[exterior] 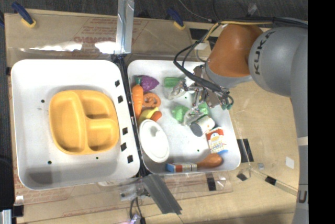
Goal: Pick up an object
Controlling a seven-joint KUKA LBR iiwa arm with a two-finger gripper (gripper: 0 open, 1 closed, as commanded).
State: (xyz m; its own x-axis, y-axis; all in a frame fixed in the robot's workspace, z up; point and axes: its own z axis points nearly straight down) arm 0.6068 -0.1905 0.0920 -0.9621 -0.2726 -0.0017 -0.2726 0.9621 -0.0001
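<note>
Over the right bin (234, 140), the claw (194, 98) hangs low among the toy food, and whether it is apart, together or clamped on anything cannot be told from this slant. Around it lie a green piece (171, 81) beside a purple one (148, 82), a carrot (137, 99), another green piece (179, 112), a small can (203, 125), a white bowl (153, 141) and a carton (215, 141), while the left bin (26, 81) on the table (261, 129) carries a yellow divided tray (84, 120).
</note>
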